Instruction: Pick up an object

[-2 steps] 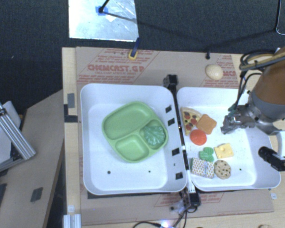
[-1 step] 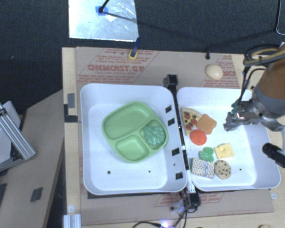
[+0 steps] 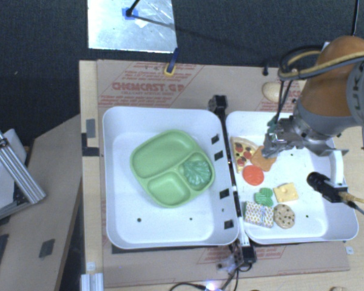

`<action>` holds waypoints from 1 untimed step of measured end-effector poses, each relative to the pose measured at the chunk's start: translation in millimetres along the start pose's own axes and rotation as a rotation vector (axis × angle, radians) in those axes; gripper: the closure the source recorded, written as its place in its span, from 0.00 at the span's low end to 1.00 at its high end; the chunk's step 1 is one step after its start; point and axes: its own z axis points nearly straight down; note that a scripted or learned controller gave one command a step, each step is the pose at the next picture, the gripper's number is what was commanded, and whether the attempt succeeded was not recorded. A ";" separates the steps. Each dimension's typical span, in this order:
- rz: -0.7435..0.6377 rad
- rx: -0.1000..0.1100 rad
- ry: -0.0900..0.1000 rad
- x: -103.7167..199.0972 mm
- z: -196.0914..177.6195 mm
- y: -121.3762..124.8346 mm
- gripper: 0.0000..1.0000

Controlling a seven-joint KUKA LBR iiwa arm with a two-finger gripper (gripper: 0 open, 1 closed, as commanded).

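My gripper (image 3: 270, 148) hangs low over the upper left part of the right bin (image 3: 327, 226). Right below its tip lies a tan, toast-like piece (image 3: 264, 161), partly covered by it, and I cannot see whether they touch. A pizza slice (image 3: 242, 150) lies just left of the gripper. A red disc (image 3: 253, 175) sits below the tan piece. Nearer the front are a small green piece (image 3: 265, 196), a yellow cheese wedge (image 3: 286, 192), a cookie (image 3: 284, 216) and a patterned packet (image 3: 259, 214).
The left bin (image 3: 121, 223) holds a green divided plate (image 3: 161, 162) with a green leafy piece (image 3: 197, 171) in its right compartment. A black divider (image 3: 228, 162) runs between the bins. The grey arm with its orange band (image 3: 340, 71) enters from the upper right.
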 end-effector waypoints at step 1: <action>0.000 -0.001 0.001 52.3 -7.5 29.3 1.00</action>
